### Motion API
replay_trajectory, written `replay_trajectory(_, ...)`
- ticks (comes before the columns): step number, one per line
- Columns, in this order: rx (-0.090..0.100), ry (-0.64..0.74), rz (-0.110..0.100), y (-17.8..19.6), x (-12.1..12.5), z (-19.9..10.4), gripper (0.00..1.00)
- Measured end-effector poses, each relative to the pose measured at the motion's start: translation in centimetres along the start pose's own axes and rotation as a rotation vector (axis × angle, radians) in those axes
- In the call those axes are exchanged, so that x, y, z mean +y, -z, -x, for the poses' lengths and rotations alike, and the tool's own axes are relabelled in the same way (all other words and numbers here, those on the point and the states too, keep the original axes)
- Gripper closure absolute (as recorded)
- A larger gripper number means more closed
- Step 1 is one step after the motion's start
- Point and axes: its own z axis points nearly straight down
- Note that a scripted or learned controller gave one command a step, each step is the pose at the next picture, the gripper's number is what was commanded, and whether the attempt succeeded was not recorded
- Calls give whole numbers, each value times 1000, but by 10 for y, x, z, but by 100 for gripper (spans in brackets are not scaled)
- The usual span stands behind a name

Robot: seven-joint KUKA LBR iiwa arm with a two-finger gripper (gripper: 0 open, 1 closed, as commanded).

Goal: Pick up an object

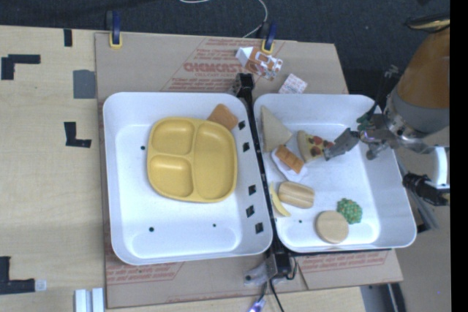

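Camera view is showing us our gripper reaching into the right bin from the right; we cannot tell whether it is open or closed. Its tip is sitting just beside the pizza slice, apparently touching it. Left of that we are seeing a cream wedge and a toast piece. Below lie a bread roll, a round cookie and broccoli. Well left, the yellow divided plate is resting in the left bin

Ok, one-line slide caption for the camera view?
Pincer reaches the pizza slice in the right bin; yellow plate sits left.
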Motion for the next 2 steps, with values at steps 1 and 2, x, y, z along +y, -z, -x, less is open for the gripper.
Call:
replay_trajectory(1, 1, 5, -1, -55, 52, -42, 0)
replay_trajectory(2, -8, 1, 7, -109, 54, -71, 0)
